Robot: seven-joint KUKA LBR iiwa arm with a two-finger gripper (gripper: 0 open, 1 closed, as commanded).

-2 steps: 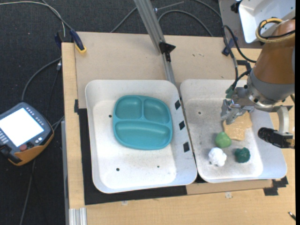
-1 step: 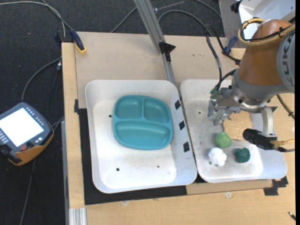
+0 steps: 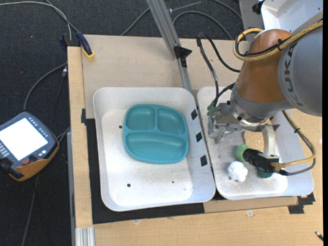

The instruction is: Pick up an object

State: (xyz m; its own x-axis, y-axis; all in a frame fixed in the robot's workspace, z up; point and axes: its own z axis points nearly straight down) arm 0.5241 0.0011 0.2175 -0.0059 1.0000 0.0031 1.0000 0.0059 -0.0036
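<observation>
One fixed camera above the tabletop (image 3: pixel 128 60), looking down at a slant, fairly near. Left bin (image 3: pixel 115 191) sits mid-frame, right bin (image 3: pixel 287 186) at lower right. Arm (image 3: pixel 266 76) comes in from upper right. Dark floor (image 3: pixel 31 40) along left and top edges.

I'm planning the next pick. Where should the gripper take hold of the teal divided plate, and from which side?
The teal divided plate lies flat, face up, in the left bin, too broad for the gripper to span. Its thin raised rim looks the likeliest part to pinch: probably the edge nearest the arm, coming straight down from above.
</observation>
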